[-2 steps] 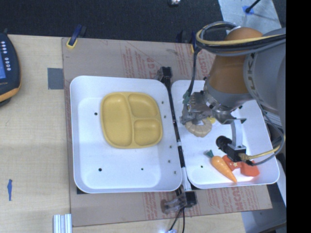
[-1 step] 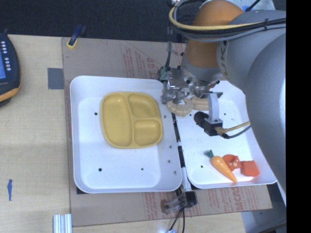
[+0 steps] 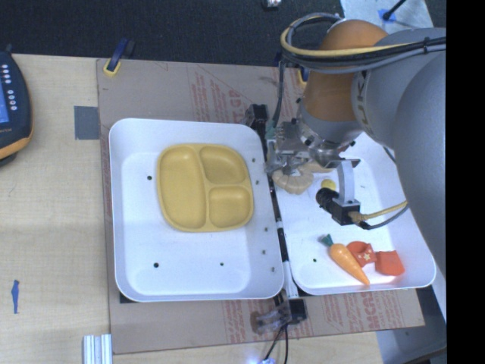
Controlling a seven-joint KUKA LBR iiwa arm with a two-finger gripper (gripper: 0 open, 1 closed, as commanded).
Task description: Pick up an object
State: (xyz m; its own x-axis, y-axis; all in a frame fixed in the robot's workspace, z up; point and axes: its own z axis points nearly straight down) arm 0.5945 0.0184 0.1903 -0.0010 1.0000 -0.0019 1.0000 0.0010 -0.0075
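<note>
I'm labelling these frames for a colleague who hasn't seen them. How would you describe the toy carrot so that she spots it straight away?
Start at the right-hand white bin, the one the grey arm reaches over. Look to its near edge, at the bottom of the view, where the carrot lies next to a red block. It is the orange, tapered piece with a small green top, while its neighbour is red and blocky.

We cannot tell gripper [image 3: 297,160] finger state: wrist and orange band cover it from above. Beige lump [image 3: 292,180] just under gripper, partly hidden by it; we cannot name it or tell if it is touched. Right bin [image 3: 364,283]: far end hidden beneath arm. Left of gripper, well apart, dark handheld device [image 3: 10,101] cut off by picture edge. Above gripper, small shiny thing [image 3: 273,1] on dark floor, too small for us to identify.
</note>
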